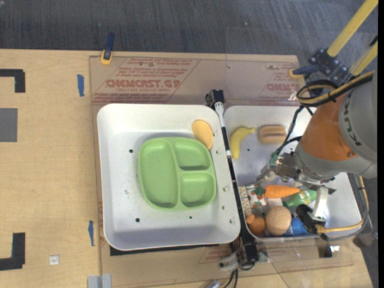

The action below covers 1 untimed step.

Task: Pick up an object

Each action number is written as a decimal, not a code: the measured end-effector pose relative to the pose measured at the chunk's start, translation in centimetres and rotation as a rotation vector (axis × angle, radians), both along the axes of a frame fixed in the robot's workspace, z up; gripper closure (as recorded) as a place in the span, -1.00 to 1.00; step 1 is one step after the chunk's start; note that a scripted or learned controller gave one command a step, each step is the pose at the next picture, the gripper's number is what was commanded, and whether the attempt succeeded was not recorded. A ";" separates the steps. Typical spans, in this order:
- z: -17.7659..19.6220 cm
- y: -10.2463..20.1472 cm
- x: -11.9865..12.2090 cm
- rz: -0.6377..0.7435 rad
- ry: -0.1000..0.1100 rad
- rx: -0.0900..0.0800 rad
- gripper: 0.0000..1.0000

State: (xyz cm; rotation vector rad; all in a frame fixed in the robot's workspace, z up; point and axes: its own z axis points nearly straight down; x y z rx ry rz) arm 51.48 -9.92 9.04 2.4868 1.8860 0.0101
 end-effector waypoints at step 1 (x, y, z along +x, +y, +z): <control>-0.1 -2.5 10.6 0.024 0.007 0.007 -1.00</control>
